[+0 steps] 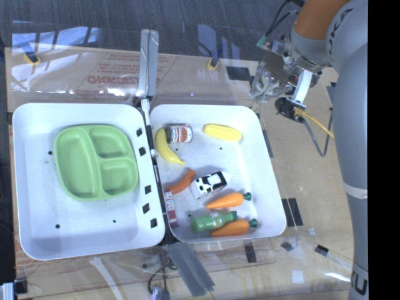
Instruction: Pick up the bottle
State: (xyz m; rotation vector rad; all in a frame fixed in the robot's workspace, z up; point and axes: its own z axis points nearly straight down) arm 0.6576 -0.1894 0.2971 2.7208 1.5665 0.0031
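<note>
The green bottle [213, 221] lies on its side near the front wall of the right bin [267, 167], wedged between two carrots: one [226, 200] just behind it, the other [232, 228] touching its front, so there is little room for fingers along its flanks. The gripper [267, 87] hangs beyond the bin's far right corner, well apart; whether its jaws are spread I cannot tell. The green tray [97, 161] fills the left bin
</note>
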